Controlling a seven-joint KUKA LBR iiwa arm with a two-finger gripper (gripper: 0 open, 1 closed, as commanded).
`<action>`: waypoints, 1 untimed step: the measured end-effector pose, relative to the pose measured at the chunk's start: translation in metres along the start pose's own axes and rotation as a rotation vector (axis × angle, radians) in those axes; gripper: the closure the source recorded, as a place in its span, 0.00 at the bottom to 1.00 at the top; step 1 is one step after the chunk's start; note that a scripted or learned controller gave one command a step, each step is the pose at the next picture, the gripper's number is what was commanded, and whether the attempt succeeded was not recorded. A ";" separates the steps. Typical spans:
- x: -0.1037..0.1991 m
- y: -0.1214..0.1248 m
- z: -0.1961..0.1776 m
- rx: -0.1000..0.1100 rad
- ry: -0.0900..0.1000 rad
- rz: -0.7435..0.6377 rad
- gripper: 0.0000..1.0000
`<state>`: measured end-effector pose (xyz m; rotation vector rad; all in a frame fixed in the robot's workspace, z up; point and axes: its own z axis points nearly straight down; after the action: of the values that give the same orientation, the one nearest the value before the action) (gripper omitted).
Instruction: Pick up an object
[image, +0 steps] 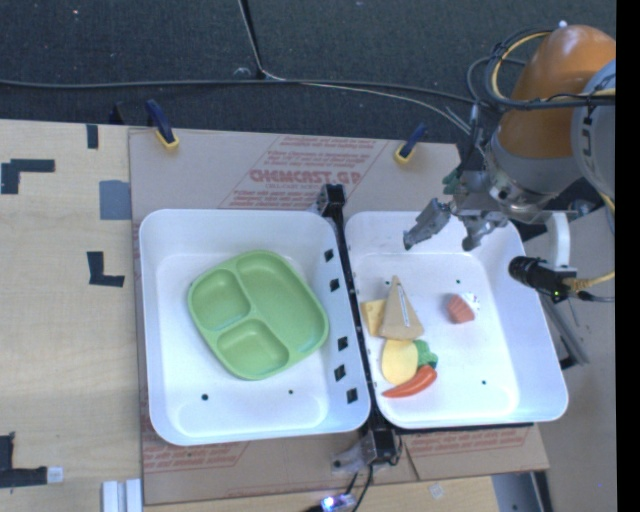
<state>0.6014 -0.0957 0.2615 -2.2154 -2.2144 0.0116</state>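
- Camera view: pincer (452, 227) sits upper right of frame, over the back edge of the right bin (520, 390); fingers spread apart, nothing between them.
- Likely a hover before descent – no contact with anything yet, so the pick isn't started.
- Candidate objects cluster centre-right of frame, in the right bin's left half: wedge-shaped sandwich piece (401, 310) on a yellow cheese slice (373, 318), a yellow lemon (399, 360) just below, touching a red chilli (412, 383).
- Small red block (460, 309) lies alone, right of the wedge, apart from the pile. Probably the easiest grab: free on all sides, and closest under the pincer.
- Left bin (160, 400), centre-left of frame, holds a green divided tray (258, 313), lying flat and skewed.
- Both bins sit on a cardboard sheet (300, 170) clipped at the top, on a wood-tone desk (60, 330) with black tape marks. Dark carpet with cables along the frame's top.
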 end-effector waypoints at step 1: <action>0.000 0.002 -0.006 -0.010 -0.001 -0.002 0.00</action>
<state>0.6033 -0.0957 0.2671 -2.2188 -2.2225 0.0015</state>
